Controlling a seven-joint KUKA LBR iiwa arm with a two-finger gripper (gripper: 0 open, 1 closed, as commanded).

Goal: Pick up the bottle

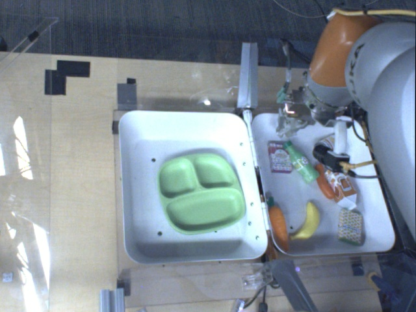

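The bottle (299, 162) lies on its side in the right bin (383, 239), green and slim, slanting from far-left to near-right in the far half of that bin. Its far end sits just beside the hand (290, 117), which hangs over the bin's far-left corner; whether the hand is wide or narrow I cannot tell, and nothing is visibly held in it.

Close neighbours crowd the target. A small dark packet (280, 157) lies touching or nearly touching its left side, and an orange wrapper (335, 182) lies just right of its near end. Further toward the near rim are a banana (308, 220), a carrot (278, 224) and a yellow sponge (350, 226). The left bin (140, 174) carries a green divided tray (199, 192).

To do the grasp well, I judge the hand should come down over the bottle's middle, turned so it closes across the narrow width rather than along the length. Keeping clear of the packet matters, since a tip landing on it could block the closing or drag it along.
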